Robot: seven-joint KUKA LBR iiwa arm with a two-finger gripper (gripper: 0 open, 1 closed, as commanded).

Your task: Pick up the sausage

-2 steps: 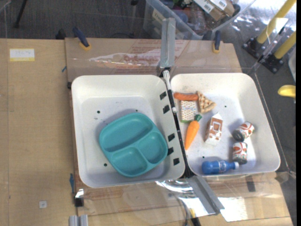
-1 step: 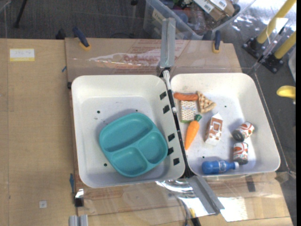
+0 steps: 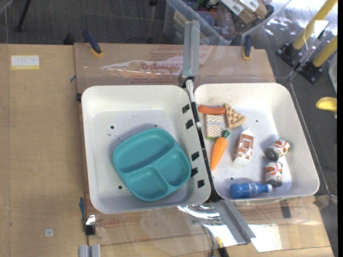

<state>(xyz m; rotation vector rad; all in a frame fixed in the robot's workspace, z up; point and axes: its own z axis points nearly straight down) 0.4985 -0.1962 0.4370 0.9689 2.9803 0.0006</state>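
The sausage [image 3: 211, 110] lies touching a netted packet [image 3: 214, 126] beside the right bin's wall [image 3: 196, 98], so jaws, their state impossible to tell, risk snagging either.

— What do we have on the wooden bench [image 3: 37, 143]?
— We see two shallow white bins side by side, the left bin [image 3: 134, 98] touching the right bin [image 3: 270, 103] along one edge.
— Anything else lying on the wood?
— We see a small white label [image 3: 25, 61], well apart from the bins, and a clear sheet [image 3: 144, 66] just behind them.
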